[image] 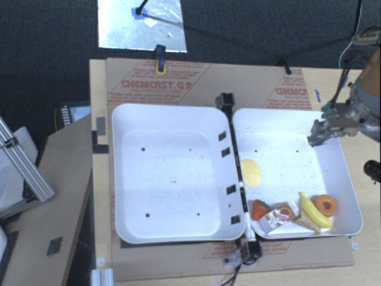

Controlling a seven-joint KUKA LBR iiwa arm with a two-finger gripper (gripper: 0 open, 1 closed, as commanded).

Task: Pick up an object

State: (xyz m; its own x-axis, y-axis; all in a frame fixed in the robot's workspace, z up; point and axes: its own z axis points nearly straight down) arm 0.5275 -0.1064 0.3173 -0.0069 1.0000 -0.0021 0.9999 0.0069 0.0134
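The right bin (286,121) holds a pale yellow round object (250,173) by its left wall. Along its front edge lie a small red piece (259,208), a red-and-white packet (277,217), a yellow banana (314,211) and an orange ring-shaped object (325,205). My gripper (318,133) hangs over the bin's right rear part, well apart from all these objects. I see nothing held under it.
The left bin (172,171) lies beside the right one, joined by a black-clipped divider (234,159). Both rest on a cardboard sheet (178,82). A metal plate (141,15) lies behind the bench, an aluminium rail (21,159) at the left.
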